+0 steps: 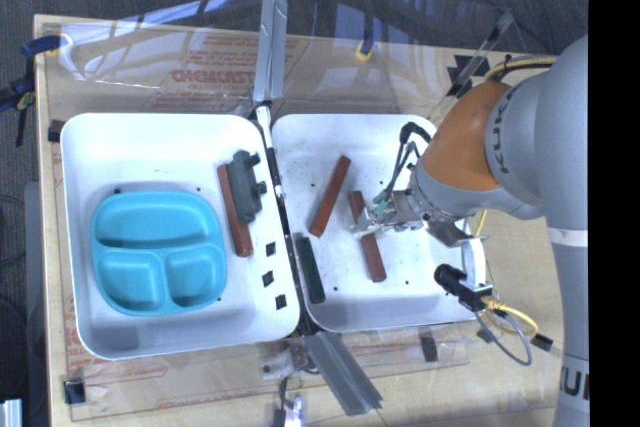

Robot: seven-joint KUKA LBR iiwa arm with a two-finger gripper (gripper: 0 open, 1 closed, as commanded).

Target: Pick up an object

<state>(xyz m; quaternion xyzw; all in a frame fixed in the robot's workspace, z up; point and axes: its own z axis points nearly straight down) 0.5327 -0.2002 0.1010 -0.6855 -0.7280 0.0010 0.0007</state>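
gripper [385, 212] is low in the right bin [400, 130], can't tell its state; short brown stick [372, 255] lies just below it, touching or nearly; looks light, stiff, thin; I'd pinch it across the narrow middle

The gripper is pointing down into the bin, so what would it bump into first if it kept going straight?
Probably the short brown stick lying right by the gripper in the right bin, or the white bin floor beside it. Depth is hard to judge from above.
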